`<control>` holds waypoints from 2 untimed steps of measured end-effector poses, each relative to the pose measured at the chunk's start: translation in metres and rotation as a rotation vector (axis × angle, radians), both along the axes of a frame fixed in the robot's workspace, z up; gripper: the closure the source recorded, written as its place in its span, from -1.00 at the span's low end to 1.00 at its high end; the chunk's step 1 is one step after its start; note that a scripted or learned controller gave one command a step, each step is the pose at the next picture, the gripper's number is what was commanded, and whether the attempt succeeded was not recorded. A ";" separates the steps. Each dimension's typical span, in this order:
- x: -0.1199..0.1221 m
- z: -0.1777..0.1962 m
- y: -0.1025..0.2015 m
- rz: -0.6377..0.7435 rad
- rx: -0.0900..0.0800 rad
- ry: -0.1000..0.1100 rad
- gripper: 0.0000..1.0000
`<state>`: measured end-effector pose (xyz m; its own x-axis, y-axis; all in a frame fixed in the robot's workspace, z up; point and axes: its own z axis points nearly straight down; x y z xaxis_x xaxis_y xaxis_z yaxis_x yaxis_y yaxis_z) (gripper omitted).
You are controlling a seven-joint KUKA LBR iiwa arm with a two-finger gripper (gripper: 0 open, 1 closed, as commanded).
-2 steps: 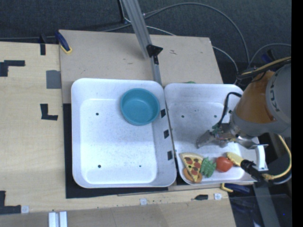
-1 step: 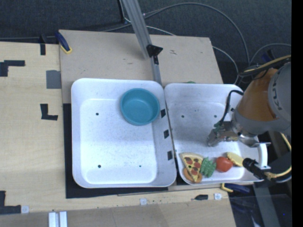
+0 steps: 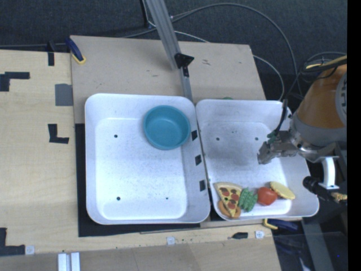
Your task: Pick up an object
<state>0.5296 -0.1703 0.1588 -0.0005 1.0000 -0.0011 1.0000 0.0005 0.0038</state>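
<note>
Toys crowd the near edge of the right bin (image 3: 237,129): a pizza slice (image 3: 228,199) at about 7 o'clock of that bin, a green leafy piece (image 3: 247,199) touching it, a red tomato-like piece (image 3: 267,196) just beside that, and a yellow piece (image 3: 282,190) towards 5 o'clock. A blue bowl (image 3: 166,127) sits in the left bin (image 3: 118,168), up near its 1 o'clock corner. The arm (image 3: 321,109) comes in from 3 o'clock, and the tool (image 3: 269,153) hangs over bare floor at the right bin's 3 o'clock side, apart from every toy; nothing shows between its tips, and whether they are spread or closed I cannot tell from this slant. By my judgement the step in hand is the approach, with no object picked yet. The nearest candidates are the yellow and red pieces, lying towards 6 o'clock of the tool, so the next move would call for a shift that way and a descent, aimed clear of the bin's rim, since these toys lie hard against it. Height of the tool above the bin floor is hard to read. The tips are a dark blur, the arm's far side is cut off at 3 o'clock, and a slanted grey pole (image 3: 163,24) crosses the surface (image 3: 130,66) from 12 o'clock.
</note>
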 end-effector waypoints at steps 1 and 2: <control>0.001 0.062 -0.003 0.000 0.000 -0.001 1.00; 0.003 0.122 -0.009 0.000 0.000 -0.001 1.00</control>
